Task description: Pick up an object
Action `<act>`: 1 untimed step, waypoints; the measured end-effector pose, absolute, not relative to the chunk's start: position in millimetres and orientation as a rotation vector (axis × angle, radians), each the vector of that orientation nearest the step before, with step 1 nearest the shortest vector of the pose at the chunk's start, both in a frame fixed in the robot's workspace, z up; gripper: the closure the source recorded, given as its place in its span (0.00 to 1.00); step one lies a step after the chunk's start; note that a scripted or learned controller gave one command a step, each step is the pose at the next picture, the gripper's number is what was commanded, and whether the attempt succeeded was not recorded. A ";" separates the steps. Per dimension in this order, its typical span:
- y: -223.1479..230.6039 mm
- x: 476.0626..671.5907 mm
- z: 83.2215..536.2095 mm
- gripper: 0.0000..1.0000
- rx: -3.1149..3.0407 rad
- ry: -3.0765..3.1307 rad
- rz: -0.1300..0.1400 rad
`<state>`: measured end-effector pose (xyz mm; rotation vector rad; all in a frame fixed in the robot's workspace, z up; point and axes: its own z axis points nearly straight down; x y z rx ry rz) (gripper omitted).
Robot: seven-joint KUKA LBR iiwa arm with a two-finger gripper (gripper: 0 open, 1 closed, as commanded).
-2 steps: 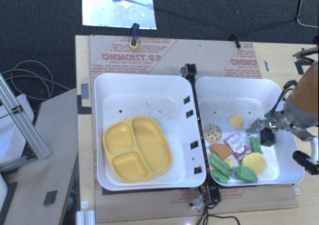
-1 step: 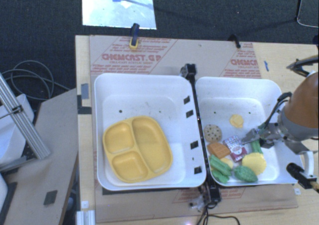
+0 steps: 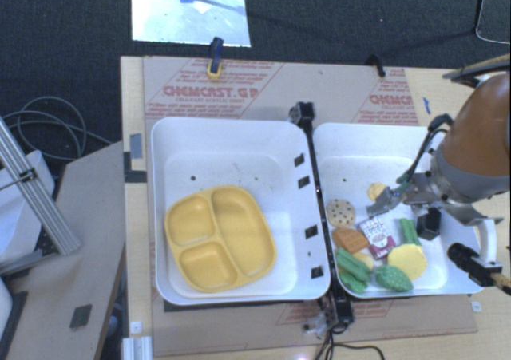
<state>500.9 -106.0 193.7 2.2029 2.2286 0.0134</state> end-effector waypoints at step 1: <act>-104.1 488.7 364.7 0.00 2.203 2.215 0.021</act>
